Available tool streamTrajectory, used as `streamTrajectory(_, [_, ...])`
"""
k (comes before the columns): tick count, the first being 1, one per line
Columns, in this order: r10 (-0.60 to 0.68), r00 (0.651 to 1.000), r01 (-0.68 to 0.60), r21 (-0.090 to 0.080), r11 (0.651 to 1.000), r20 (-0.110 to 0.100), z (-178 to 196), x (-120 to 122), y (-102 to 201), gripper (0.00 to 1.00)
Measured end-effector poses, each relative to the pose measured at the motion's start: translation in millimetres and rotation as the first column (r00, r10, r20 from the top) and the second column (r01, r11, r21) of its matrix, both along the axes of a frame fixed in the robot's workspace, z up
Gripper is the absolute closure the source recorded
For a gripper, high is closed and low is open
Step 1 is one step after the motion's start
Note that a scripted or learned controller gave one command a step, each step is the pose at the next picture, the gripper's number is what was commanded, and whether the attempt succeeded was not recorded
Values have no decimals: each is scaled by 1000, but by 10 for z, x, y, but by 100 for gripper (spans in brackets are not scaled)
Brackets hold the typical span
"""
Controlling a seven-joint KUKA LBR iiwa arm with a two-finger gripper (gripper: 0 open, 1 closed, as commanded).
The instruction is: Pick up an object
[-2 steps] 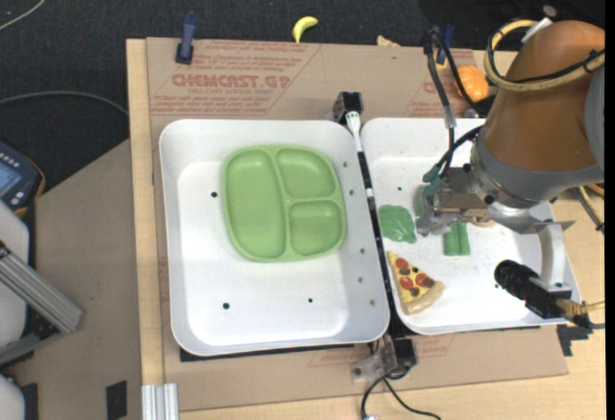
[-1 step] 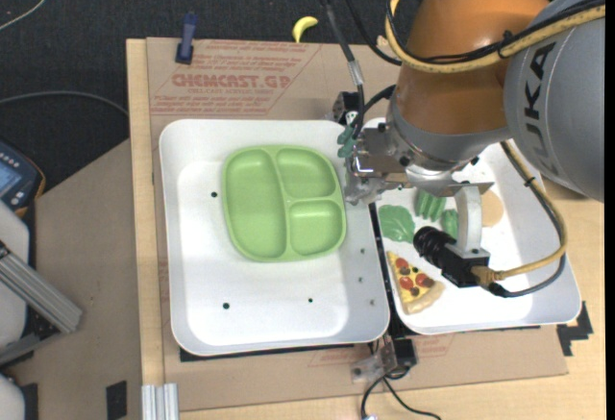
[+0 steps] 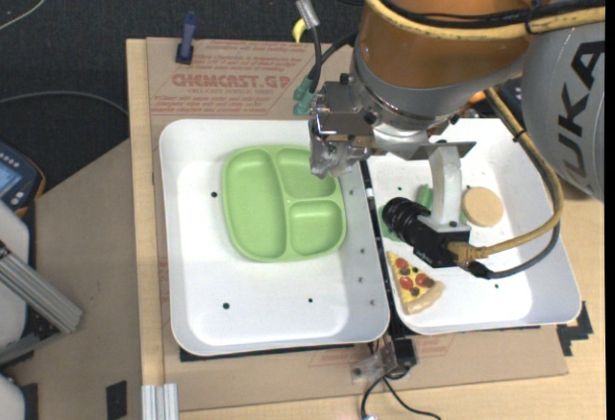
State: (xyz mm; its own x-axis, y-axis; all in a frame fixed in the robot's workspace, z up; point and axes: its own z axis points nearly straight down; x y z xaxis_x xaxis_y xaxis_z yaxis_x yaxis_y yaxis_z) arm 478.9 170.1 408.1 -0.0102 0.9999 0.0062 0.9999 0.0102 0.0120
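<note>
Looking down from the camera view, the gripper [image 3: 329, 157] hangs low over the left bin [image 3: 192, 245], its tip at the one o'clock corner of the green divided plate [image 3: 283, 202]. Whether anything sits between its parts cannot be told at this angle. The plate lies flat in that bin, its long axis running roughly from eleven to five o'clock, so its nearest rim lies just toward seven o'clock of the tip. In the right bin [image 3: 538, 293], well toward four o'clock, lie a pizza slice toy [image 3: 415, 282] and a tan round disc [image 3: 482, 207]. My judgement: the plate's rim is the likeliest target.
</note>
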Motion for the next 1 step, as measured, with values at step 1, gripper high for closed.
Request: streamTrajectory(1, [-15, 1000, 15, -7, 1000, -16, -128, 2, -489, 100])
